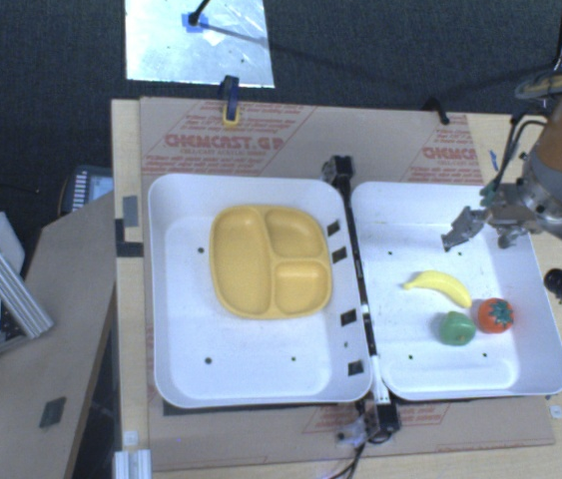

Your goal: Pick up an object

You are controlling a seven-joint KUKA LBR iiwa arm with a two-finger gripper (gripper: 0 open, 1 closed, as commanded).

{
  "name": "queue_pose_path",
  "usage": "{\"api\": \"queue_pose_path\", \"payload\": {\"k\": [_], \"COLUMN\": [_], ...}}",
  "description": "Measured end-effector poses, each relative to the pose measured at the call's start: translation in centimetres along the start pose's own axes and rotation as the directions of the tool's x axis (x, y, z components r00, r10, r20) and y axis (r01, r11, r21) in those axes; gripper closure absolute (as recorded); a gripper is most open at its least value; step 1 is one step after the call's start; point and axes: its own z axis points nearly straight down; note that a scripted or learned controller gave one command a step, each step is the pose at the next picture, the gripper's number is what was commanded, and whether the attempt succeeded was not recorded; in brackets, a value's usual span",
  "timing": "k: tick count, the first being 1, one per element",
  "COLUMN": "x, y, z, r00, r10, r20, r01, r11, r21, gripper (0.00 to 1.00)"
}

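We look down on a cardboard-covered bench (261,133) standing on dark carpet, with a silver sheet (199,26) lying beyond it. In the left white bin (176,367) rests a smooth yellow plate (269,261) with three compartments. In the right bin (530,367) lie a curved yellow banana (440,286), a glossy green pepper (455,328) and, touching it, a red tomato (494,314). The gripper (463,230) hangs above the right bin's far side, well apart from the fruit; we cannot tell its state.
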Motion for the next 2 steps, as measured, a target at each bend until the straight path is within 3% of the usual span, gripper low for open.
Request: {"api": "queue_pose_path", "payload": {"k": [1, 2], "x": [0.0, -0.1], "y": [0.2, 1.3], "z": [-0.6, 4.3], "r00": [1.000, 1.000], "r10": [-0.002, -0.001], "r20": [0.002, 0.002], "r01": [0.002, 0.001], "r11": [1.000, 1.000], "r21": [-0.011, -0.009], "gripper": [0.00, 0.00]}}
